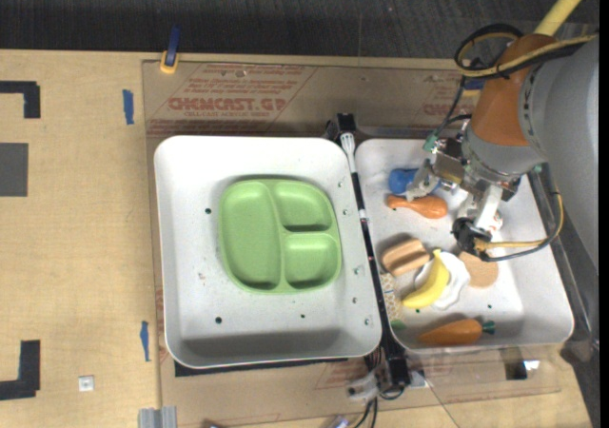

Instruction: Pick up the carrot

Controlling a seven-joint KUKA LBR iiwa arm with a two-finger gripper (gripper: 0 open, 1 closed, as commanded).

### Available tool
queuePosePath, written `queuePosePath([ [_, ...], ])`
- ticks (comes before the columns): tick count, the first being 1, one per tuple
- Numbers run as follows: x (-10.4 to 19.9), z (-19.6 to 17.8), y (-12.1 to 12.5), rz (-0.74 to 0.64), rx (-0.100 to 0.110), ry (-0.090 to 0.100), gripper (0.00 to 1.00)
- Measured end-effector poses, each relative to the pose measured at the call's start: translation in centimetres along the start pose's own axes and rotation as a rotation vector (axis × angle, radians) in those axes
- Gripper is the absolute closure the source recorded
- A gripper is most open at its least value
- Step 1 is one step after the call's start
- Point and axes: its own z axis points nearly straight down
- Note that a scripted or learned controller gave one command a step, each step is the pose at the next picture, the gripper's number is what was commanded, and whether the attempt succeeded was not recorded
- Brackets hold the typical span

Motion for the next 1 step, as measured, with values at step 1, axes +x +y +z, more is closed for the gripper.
queuePosePath([
  [1, 0.23, 3.00, -1.98, 0.046, 0.009, 0.010, 0.00],
])
